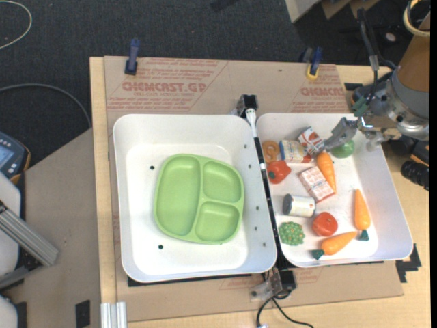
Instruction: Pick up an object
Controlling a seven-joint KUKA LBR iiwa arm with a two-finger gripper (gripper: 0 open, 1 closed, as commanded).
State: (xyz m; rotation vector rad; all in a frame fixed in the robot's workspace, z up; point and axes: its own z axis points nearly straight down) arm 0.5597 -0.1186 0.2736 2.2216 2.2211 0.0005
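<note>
The right white bin [392, 203] holds several toy foods. Among them are a red pepper [277, 171], small cartons [317, 183], a grey can [298, 205], a red tomato [325, 223], green broccoli [291, 233] and three orange carrots, one of them at the bin's right side [361, 209]. My gripper [336, 139] reaches in from the upper right and hangs low over the bin's far side. It is just above a round green fruit [345, 149] and next to a red-and-white carton [311, 141]. Nothing is visibly lifted.
The left white bin [133, 183] bears a light green divided plate [199, 198]. A black divider [258, 156] runs between the bins. Blue and yellow clamps [132, 53] hold the cardboard sheet at the back. The grey arm [403, 94] stands over the right bin's far corner.
</note>
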